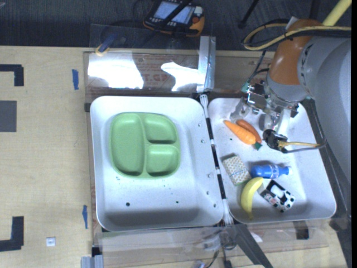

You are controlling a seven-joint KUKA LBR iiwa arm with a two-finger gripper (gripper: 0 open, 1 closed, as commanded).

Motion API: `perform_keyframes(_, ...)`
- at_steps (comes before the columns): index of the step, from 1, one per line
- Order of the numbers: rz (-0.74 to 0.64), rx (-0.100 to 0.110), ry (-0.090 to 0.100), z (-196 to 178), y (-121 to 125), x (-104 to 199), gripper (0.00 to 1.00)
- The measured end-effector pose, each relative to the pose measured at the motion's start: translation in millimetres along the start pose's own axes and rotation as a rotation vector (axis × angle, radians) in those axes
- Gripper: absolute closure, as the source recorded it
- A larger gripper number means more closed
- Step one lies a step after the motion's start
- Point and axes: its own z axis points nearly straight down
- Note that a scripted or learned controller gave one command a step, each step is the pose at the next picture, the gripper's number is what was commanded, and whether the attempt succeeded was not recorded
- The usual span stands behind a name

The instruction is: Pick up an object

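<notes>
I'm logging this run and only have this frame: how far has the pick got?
Done: the arm has reached over the right bin, with the gripper low beside the carrot. In hand: nothing visibly lifted; carrot, banana and blue bottle all lie on the bin floor. Left: the grasp and lift.

No text, label, brand, number or sign is sharp enough to read.
</notes>
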Motion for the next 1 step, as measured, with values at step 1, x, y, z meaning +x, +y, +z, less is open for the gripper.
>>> perform_keyframes(1,-0.122,-0.002,0.002,41.7,-21.6,-8.1,0.00)
